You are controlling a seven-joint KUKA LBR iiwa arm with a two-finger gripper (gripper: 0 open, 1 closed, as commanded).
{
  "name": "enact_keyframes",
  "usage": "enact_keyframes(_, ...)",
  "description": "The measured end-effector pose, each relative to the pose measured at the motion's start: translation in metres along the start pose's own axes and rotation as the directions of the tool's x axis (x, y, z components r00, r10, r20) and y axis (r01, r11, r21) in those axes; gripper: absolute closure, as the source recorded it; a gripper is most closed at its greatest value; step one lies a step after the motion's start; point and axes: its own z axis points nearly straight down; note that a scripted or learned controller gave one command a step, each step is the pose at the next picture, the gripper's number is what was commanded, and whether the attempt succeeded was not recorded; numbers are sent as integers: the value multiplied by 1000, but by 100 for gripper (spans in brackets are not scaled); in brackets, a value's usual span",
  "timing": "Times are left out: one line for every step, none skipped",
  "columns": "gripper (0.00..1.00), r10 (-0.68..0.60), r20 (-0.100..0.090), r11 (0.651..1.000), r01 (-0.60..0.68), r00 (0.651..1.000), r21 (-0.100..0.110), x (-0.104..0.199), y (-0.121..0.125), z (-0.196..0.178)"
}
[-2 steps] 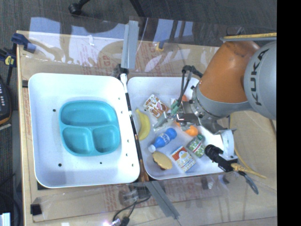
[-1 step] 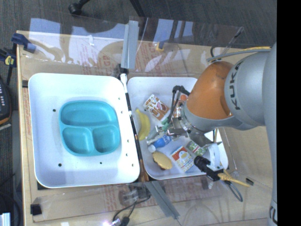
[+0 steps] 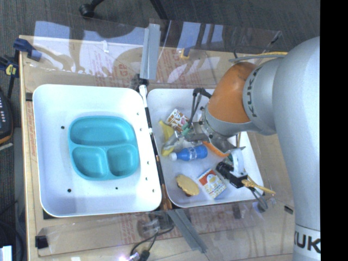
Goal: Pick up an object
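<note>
**Visitor:** What's in front of us, biggest first?

**Technician:** A brown tabletop (image 3: 65,69), and over its right side the grey arm (image 3: 288,91), bent down with the orange band (image 3: 231,97) above its wrist hanging over the right bin. Two shallow white bins sit side by side on the tabletop: the left bin (image 3: 49,107) and the right bin (image 3: 162,103), their inner edges touching.

**Visitor:** And inside them?

**Technician:** In the left bin, a teal tray (image 3: 103,145) with three compartments lies flat near the middle. The loose objects to pick from are all in the right bin. A blue bottle (image 3: 191,154) lies on its side near the centre, with its white cap pointing toward the left bin. Toward the near rim, a red-and-white packet (image 3: 212,184) lies just beside a round brown piece (image 3: 187,185). A yellow piece (image 3: 166,129) rests by the bin's left wall, above the bottle. A small printed packet (image 3: 176,117) sits just beyond that, and an orange stick (image 3: 213,147) lies slanted at the bottle's right end, under the wrist.

**Visitor:** Has the pincer got hold of anything?

**Technician:** The pincer (image 3: 188,130) is low in the right bin, among the yellow piece, the printed packet and the bottle. The wrist covers much of it from here, so I can't tell whether it is released or clenched. I can't see any object held in it.
</note>
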Motion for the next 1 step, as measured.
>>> enact_keyframes(0,-91,-4,996,91,996,19,-4,31,12)
